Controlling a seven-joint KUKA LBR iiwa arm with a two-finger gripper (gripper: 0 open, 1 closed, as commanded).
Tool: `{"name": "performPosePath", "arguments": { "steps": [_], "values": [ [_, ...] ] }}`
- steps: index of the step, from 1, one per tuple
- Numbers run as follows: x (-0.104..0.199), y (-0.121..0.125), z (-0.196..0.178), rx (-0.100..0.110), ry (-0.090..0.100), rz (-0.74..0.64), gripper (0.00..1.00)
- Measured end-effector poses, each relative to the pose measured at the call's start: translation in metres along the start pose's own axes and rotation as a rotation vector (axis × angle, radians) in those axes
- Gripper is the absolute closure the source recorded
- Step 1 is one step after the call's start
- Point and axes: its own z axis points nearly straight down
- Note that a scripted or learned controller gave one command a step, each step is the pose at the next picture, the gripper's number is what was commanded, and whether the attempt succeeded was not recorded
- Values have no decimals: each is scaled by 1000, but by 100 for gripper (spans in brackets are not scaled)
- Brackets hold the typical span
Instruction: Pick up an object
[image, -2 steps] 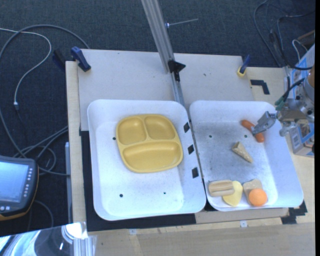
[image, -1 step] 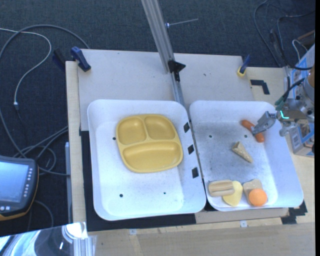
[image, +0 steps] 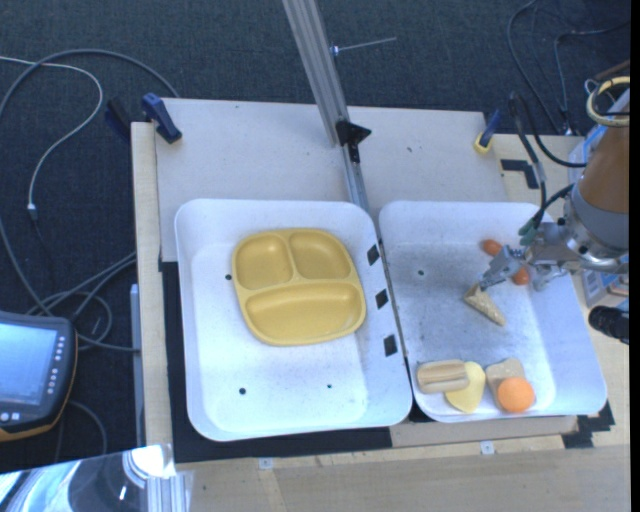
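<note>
My gripper (image: 508, 270) hangs over the upper middle of the right bin (image: 420, 240), with the arm coming in from the right edge. Just below and left of it a tan wedge (image: 486, 306) lies on the bin floor, close to the gripper tip. A small orange piece (image: 490, 246) shows just above the gripper, and another orange bit (image: 520, 277) sits right at it; whether they are one object is unclear. In the bin's near corner lie a bun-like roll (image: 442, 375), a yellow piece (image: 465, 393), a tan block (image: 504, 371) and an orange ball (image: 516, 396).
The left bin (image: 200, 300) holds a yellow three-compartment plate (image: 297, 286). A metal post (image: 325, 70) rises from the back between the bins. Blue clamps (image: 160, 115) sit at the bench's back corners. Cables run on the floor to the left and behind.
</note>
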Motion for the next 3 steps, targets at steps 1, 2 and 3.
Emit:
{"name": "performPosePath", "arguments": {
  "steps": [1, 2, 3],
  "values": [
    [8, -7, 58, 1, 0, 0, 0],
    [9, -8, 111, 0, 0, 1, 0],
    [9, -5, 96, -9, -2, 1, 100]
  ]
}}
